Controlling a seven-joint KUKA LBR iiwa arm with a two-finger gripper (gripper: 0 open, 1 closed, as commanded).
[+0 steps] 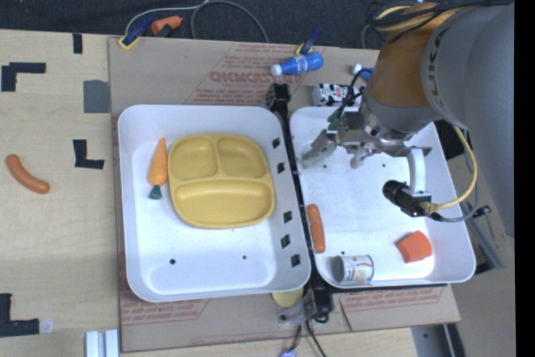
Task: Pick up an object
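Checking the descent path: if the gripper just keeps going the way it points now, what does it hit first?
The gripper points down over the upper part of the right bin. Straight on, it probably meets bare bin floor first. The toy sausage, can and orange block lie nearer the front, off that line. Depth is unclear.

A toy carrot (158,162) lies in the left bin beside a yellow plate (222,181); a sausage (315,227), small can (354,268) and orange block (414,247) lie in the right bin.

Arm (468,54) cut off by right edge
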